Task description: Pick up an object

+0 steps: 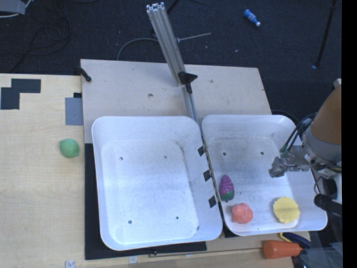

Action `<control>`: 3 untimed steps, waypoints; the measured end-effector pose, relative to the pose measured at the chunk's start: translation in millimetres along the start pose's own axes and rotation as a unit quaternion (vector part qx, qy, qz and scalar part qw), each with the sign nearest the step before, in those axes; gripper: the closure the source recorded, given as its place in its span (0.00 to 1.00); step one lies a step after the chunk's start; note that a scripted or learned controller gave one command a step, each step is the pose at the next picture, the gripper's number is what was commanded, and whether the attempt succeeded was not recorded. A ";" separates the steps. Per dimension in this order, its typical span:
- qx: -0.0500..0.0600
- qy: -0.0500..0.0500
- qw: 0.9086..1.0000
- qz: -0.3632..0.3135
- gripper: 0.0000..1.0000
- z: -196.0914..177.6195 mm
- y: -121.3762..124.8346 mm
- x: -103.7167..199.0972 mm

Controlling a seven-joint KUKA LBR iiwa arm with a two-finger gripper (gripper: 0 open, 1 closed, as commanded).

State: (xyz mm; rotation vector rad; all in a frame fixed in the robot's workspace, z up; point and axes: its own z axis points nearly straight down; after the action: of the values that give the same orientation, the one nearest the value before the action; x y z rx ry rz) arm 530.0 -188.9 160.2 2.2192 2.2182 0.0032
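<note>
1. Three small things lie in the right bin — a purple object, a red object and a yellow object.
2. One gripper hangs over the right bin's right side; whether it is spread or closed, I cannot tell. Nothing is seen pinched.
3. Nearest the gripper is the yellow object, just below it; the red and purple ones sit lower-left.
4. One green ball rests on the bench, left of the left bin.

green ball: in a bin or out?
Out. The green ball sits on the wooden bench surface, left of the left bin, apart from its rim.
</note>
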 end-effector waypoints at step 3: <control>0.002 0.001 1.000 -0.002 1.00 -107.8 8.1 49.0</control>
State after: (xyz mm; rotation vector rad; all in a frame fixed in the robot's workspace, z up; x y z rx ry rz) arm 537.7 -139.7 267.9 2.2172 2.2261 0.0016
